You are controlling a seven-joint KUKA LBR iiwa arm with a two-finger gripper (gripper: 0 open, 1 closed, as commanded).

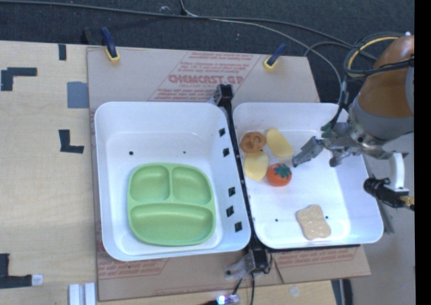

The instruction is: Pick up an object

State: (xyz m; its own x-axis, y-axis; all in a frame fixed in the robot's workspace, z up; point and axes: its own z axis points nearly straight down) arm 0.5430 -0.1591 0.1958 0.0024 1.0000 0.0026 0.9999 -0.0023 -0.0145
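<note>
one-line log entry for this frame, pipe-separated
arm: over right bin | end effector: right of toy tomato, nothing held | left bin: green divided plate | pick: not yet done

A green divided tray [172, 204] lies in the left white bin [111, 135]. Under that bin sits a cardboard sheet [195, 75], held beyond the bin by two blue-and-yellow clamps [109, 46]. Black cables [202, 14] run past the cardboard's far edge.
</note>
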